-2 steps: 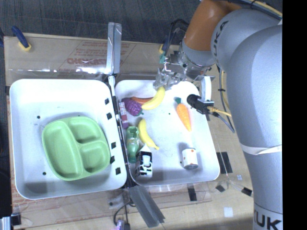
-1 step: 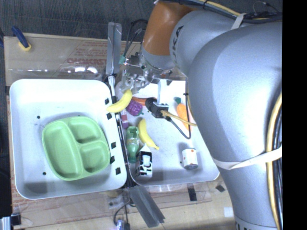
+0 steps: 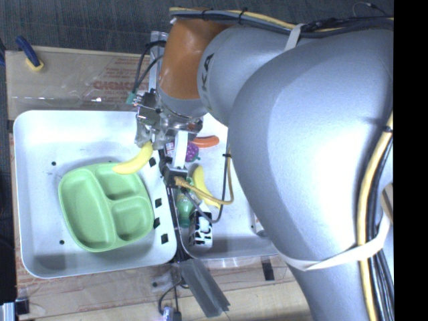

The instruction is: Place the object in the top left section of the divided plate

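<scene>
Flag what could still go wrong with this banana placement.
1. The banana hangs under the gripper at the plate's upper right rim; released here, it could slide off into the bin.
2. The grip itself is hidden, so it may drop early.
3. The top left section remains some way off.

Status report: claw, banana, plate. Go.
Claw low over left bin. Banana at its tip, overhanging green plate upper right rim. Nothing blocking.

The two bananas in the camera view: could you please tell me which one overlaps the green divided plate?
The left banana, lying across the divided plate's upper right rim below the gripper; the other banana lies in the right bin.
</scene>
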Controlling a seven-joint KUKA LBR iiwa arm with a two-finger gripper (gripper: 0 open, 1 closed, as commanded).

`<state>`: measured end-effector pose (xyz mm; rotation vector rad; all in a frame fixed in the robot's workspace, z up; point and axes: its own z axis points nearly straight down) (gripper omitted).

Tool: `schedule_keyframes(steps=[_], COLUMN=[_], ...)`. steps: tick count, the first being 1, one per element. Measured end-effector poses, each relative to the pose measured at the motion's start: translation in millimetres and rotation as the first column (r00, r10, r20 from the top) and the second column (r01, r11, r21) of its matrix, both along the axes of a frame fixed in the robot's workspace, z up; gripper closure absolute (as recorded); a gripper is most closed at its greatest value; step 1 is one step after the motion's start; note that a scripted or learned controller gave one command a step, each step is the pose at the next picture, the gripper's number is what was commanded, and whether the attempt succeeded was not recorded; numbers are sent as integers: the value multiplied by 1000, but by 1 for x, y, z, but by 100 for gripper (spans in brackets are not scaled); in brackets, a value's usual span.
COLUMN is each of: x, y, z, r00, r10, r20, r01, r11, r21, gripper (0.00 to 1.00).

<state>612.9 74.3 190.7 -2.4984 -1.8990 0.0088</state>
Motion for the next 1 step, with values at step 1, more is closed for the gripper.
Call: schedule_keyframes(steps=[1], x=[0], y=[0], z=[0], r00=[1000], r10=[-1], r20=[0], r01=[1], r11=[1000], r21=[0], gripper=[0])
